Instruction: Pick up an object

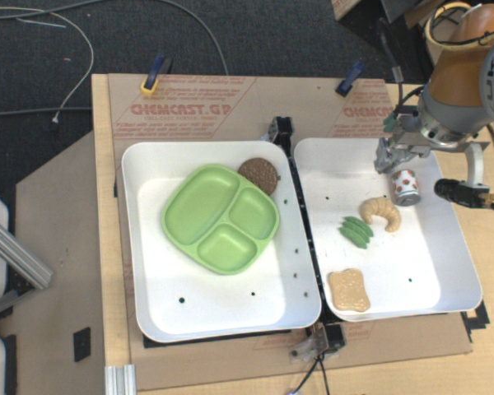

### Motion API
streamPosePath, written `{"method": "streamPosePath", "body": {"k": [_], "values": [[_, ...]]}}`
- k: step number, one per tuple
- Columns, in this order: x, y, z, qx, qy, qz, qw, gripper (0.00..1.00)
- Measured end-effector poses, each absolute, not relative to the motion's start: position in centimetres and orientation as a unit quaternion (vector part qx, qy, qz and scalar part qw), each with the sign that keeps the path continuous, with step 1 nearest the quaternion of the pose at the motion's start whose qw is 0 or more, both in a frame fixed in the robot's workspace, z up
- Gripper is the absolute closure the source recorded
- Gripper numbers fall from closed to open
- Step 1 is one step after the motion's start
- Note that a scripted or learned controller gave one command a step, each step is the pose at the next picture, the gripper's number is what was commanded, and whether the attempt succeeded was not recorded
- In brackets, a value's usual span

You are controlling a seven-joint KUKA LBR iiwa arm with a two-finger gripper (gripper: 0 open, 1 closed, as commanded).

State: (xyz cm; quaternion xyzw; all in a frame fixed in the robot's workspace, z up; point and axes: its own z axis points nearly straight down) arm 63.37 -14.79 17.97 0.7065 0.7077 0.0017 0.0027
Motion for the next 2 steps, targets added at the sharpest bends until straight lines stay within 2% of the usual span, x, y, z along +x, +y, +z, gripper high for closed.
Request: {"method": "streamPosePath", "body": {"k": [1, 2], "values": [[63.5, -14.8, 21.0, 0.706, 0.708, 0.0013, 0.002, 1.00], [61.6, -10.7, 22.1, 0.706, 0.708, -0.0002, -0.002, 1.00]]}}
